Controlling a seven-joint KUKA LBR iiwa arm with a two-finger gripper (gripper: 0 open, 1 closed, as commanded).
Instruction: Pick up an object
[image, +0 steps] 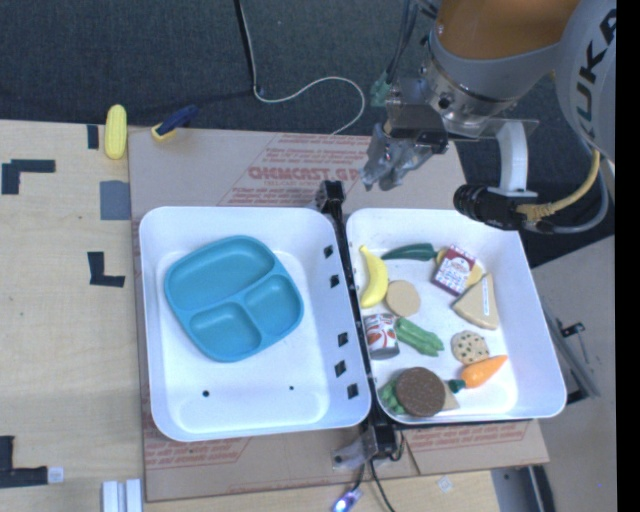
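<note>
Your two-finger gripper (385, 172) hangs above the far edge of the bench, over the brown cardboard just beyond the divider where the two shallow white bins meet. Its metal fingertips point down with nothing between them; from this slant you cannot tell whether they are spread or closed.

Everything you might pick lies in the right white bin (528, 300). The yellow plastic banana (373, 277) sits at its left side, close to the divider and nearest the gripper. Beside it are a round tan cracker (403, 298), a small red-and-white can (381, 335) and a green pea pod (420, 336); farther right are a pale cheese wedge (479, 303), a chocolate-chip cookie (469, 346), an orange toy carrot (484, 371) and a brown burger patty (420, 391).

The left white bin (160, 300) holds a blue three-compartment plate (232, 297).

These look like hollow toy foods, so expect them to be light, rigid and smooth, likely to skid or pop out under an off-centre pinch. If you go for the banana, take it across its narrow middle, fingers straddling the curve, not along its length. The flat cracker and cookie offer little edge to grip.
</note>
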